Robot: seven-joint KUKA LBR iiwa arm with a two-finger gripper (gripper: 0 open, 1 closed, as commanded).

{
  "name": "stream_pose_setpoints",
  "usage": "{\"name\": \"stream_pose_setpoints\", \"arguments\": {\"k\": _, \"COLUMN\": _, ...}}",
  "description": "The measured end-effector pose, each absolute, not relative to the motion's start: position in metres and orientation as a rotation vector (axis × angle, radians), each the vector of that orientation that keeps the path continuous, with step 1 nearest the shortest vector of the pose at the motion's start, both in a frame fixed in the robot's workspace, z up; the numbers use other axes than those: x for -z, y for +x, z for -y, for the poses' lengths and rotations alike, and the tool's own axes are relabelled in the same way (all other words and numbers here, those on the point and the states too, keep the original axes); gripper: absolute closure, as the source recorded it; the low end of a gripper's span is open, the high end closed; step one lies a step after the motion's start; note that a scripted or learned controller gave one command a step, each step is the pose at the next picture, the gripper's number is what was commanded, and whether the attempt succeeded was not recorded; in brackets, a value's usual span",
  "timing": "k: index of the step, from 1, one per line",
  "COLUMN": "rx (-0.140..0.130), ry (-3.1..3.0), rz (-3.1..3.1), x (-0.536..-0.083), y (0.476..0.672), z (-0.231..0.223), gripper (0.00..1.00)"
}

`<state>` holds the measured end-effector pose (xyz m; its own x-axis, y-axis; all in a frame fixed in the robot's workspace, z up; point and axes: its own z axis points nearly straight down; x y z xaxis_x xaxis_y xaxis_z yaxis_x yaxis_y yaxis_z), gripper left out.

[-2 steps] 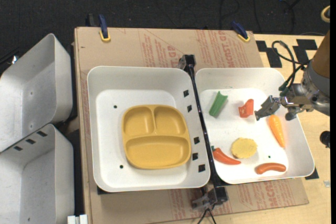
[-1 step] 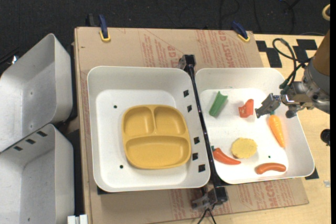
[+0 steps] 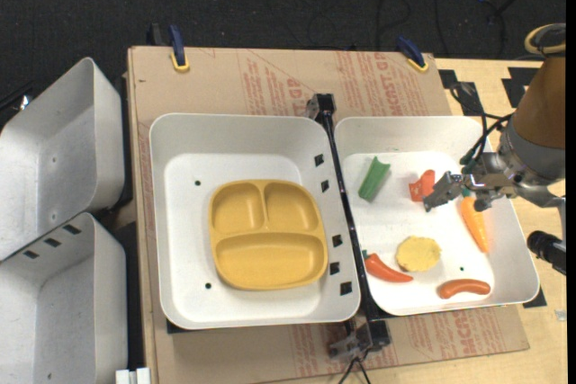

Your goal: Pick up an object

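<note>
The gripper [image 3: 443,192] hovered in the right bin [image 3: 522,283], jaws parted and grasping nothing — the small red pepper [image 3: 421,185] lay just left of them, its long axis roughly upright.

White bins [image 3: 171,220]. Mustard-yellow divided tray [image 3: 267,234]. Green pepper [image 3: 373,178]. Small red piece [image 3: 421,186]. Orange carrot [image 3: 477,226]. Pale yellow round slice [image 3: 418,254]. Red-orange chilli [image 3: 387,269]. Red-orange sausage [image 3: 464,288]. Brown cardboard with red print on desk [image 3: 261,85].
</note>
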<state>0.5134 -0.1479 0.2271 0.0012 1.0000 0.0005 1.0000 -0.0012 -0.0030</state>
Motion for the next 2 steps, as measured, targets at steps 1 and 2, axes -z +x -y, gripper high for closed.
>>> {"name": "stream_pose_setpoints", "arguments": {"k": 1, "rx": -0.004, "ry": -2.221, "rz": 2.217, "x": -0.174, "y": 0.521, "z": 0.153, "gripper": 0.00}}
{"name": "stream_pose_setpoints", "arguments": {"k": 2, "rx": -0.005, "ry": -2.220, "rz": 2.215, "x": -0.121, "y": 0.510, "z": 0.153, "gripper": 0.00}}
